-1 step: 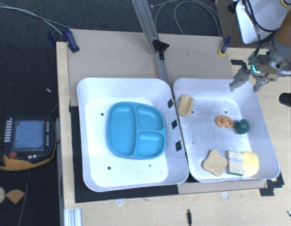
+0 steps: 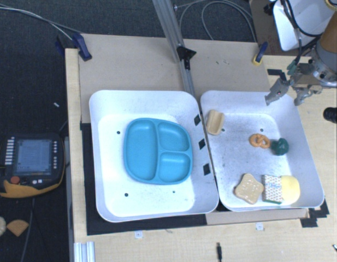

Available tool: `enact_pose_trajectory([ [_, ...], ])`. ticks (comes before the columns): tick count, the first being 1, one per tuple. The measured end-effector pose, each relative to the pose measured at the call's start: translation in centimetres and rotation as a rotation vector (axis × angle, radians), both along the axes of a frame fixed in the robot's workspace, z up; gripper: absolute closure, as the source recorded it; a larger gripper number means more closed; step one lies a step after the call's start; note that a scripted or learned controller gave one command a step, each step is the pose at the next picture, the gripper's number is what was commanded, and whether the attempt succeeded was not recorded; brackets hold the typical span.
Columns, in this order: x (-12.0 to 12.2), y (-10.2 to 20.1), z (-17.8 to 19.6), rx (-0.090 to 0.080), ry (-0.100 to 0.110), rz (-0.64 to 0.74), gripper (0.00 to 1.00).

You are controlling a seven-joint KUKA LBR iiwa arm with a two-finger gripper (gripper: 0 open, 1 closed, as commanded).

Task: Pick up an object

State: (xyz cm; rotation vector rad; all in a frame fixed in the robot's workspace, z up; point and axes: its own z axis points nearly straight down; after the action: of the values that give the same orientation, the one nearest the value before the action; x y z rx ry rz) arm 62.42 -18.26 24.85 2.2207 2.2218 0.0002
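My gripper (image 2: 289, 95) hangs over the far right rim of the right bin (image 2: 234, 105), open, with nothing between its fingers. Inside that bin lie a tan bread-like piece (image 2: 214, 121) near the left wall, a small pretzel (image 2: 259, 141), a dark green lump (image 2: 279, 146) next to it, a square cracker (image 2: 249, 188), a patterned green-and-white block (image 2: 272, 189) and a pale yellow round piece (image 2: 289, 188) at the front. All of them sit well below and in front of the gripper.
The left bin (image 2: 102, 162) holds a blue sectioned plate (image 2: 157, 150). A metal post (image 2: 171, 21) slants down to the gap between the bins. A teach pendant (image 2: 30, 160) lies off the bench at the left.
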Motion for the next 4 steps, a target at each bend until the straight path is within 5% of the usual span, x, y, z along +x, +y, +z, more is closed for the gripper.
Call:
enact_pose_trajectory([
  [3, -0.5, 1.1, -15.8, 0.002, 0.007, 0.0, 0.0],
  [4, -0.3, 1.1, -14.2, 0.001, -0.002, 0.0, 1.0],
])
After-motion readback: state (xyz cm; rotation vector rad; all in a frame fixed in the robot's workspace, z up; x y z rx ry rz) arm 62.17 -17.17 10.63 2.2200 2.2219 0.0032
